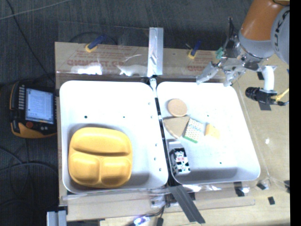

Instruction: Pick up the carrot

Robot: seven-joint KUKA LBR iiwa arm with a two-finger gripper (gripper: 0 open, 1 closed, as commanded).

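A small pale orange piece (212, 131), the only thing here that looks like the carrot, lies in the right bin (244, 145) near its middle, touching a green and white packet (193, 130). My gripper (214, 80) hangs over the back rim of the right bin, well behind the orange piece. Its two thin fingers (202, 77) are spread apart and open, with nothing between them. The grey arm with its orange band (261, 15) comes in from the upper right.
The right bin also holds a round tan cookie (178, 107), a tan wedge (174, 125) and a small black and white carton (179, 161) at the front left. A large yellow bread loaf (100, 157) lies in the left bin (75, 98). A metal divider (156, 51) stands behind the bins.
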